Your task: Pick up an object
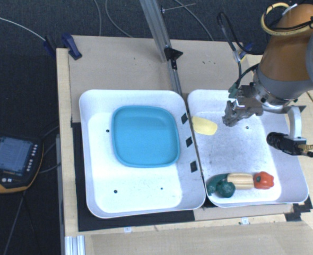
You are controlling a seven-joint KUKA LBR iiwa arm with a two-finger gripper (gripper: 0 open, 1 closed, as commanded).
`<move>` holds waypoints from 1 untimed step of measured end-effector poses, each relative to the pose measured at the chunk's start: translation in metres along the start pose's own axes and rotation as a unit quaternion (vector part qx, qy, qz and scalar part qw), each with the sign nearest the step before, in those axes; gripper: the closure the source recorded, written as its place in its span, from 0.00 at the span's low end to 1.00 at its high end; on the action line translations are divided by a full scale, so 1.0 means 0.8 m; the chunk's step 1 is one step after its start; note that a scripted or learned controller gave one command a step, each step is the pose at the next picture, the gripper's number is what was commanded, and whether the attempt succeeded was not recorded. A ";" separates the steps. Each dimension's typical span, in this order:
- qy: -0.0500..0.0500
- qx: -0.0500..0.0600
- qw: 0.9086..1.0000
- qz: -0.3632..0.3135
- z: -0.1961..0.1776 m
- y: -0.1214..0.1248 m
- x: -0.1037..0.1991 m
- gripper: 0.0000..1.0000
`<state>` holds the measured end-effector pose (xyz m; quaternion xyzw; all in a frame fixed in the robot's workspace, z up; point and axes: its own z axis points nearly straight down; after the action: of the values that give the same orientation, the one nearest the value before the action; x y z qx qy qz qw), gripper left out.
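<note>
In the right bin (284, 163) a pale yellow object (204, 125) lies near the far left corner. Along the bin's near edge sit a dark green object (221, 187), a tan stick-like piece (240, 180) and a red object (263, 180) in a row. My gripper (232, 117) hangs over the bin's far part, just right of the yellow object and apart from it. Nothing is visible between its fingers.
The left bin (93, 142) holds a blue square plate (146, 136). A metal pole (156, 20) slants across the bench behind the bins. A black cable fitting (284, 142) juts in at the right bin's right side. A pendant (10, 158) lies off the bench at left.
</note>
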<state>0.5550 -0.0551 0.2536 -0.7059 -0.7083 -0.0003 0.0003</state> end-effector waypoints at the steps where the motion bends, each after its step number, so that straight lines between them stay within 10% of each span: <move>1: 0.000 0.000 1.000 0.000 -0.004 -0.018 0.056 1.00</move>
<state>0.5402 -0.0107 0.2572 -0.7056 -0.7086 -0.0006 0.0003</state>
